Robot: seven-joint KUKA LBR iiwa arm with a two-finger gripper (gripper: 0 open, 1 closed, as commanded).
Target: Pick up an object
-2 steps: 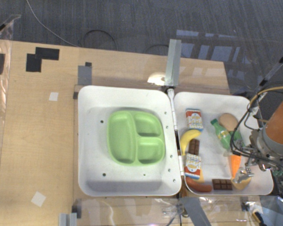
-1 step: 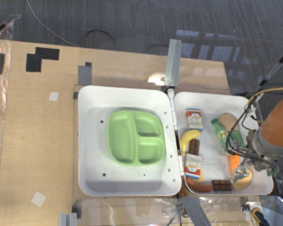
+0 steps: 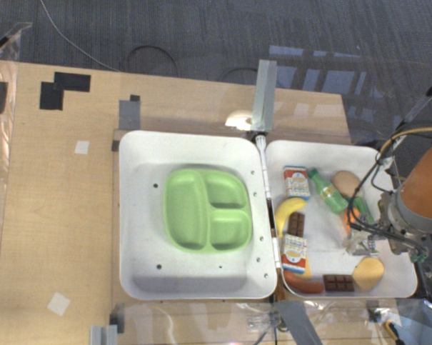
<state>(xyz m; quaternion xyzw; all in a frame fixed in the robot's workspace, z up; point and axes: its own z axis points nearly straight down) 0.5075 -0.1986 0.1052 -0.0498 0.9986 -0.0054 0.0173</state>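
A pale wooden worktop [image 3: 57, 218] carries two white bins. The left bin [image 3: 129, 200] holds a green divided plate [image 3: 204, 209]. The gripper [image 3: 361, 242] hangs low by the right bin's [image 3: 404, 284] right edge, beside a yellow-orange rounded fruit [image 3: 369, 273] at the near right corner.

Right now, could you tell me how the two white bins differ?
The left bin holds one thing, a green divided plate; the right bin holds many small items, among them a banana and a green bottle. The gripper is over the right bin, not the left. Both are shallow and white.
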